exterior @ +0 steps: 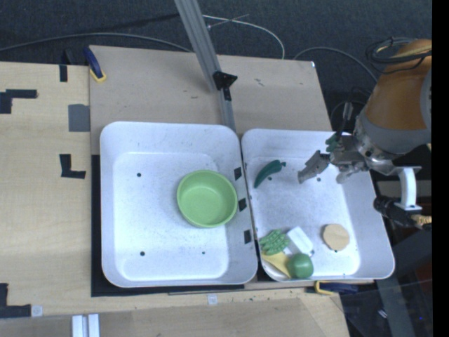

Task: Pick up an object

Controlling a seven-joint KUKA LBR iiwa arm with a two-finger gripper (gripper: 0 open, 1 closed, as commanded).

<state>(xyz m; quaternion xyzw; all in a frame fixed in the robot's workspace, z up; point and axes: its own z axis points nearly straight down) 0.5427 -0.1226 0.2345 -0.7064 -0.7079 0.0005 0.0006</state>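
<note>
Camera view: gripper (330, 168) sits over the upper part of the right bin (365, 209), fingers spread, one grey finger (311, 167) angled toward view-left, the other (349, 172) short and pointing down-view. Nothing between them.

No target is named, so I judge the nearest candidate to be the green chili pepper (267, 171). It lies to the gripper's view-left, near but apart from the left finger, close to the divider between the bins. Its long axis runs diagonally, the stem end up toward the gripper side and the tip down toward the divider. A grasp would probably want the fingers set across that diagonal.

Other candidates lie down-view from the gripper: round tan cookie-like piece (336, 236) almost straight below, well apart. White block (300, 240), green leafy toy (274, 242), yellow piece (276, 263) and green ball (301, 266) are clustered at the bin's lower-left corner, touching or overlapping, harder to single out.

Green bowl (206, 199) sits in the left bin (126, 188), far to the gripper's view-left past the divider.
</note>
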